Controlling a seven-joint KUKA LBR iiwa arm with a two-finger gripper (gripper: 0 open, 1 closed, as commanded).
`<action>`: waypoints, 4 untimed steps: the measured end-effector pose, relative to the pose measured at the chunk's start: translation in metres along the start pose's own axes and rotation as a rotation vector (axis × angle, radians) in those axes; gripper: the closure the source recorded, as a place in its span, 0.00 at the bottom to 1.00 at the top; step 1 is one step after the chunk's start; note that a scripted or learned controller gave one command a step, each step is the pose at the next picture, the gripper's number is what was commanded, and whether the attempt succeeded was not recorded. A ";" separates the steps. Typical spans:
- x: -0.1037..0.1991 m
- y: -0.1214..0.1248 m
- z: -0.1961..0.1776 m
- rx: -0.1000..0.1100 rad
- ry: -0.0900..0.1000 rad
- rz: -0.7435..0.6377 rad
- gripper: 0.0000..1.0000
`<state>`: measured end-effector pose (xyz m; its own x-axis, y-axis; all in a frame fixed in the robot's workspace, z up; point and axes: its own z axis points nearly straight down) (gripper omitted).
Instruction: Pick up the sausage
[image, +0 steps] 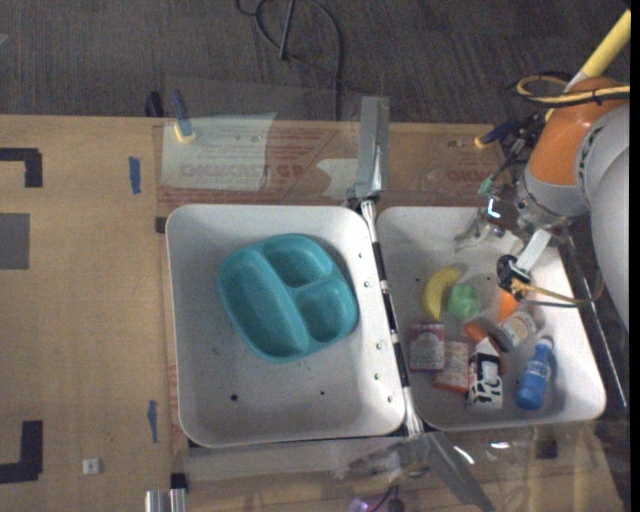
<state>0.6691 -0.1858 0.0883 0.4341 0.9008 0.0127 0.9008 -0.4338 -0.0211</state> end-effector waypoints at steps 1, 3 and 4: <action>0.041 -0.022 -0.021 -0.019 -0.012 0.045 0.00; 0.060 -0.033 0.003 -0.020 -0.014 -0.157 0.00; 0.058 -0.031 -0.010 -0.026 -0.016 -0.155 1.00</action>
<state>0.6664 -0.1199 0.0993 0.2896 0.9571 -0.0021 0.9571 -0.2896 0.0055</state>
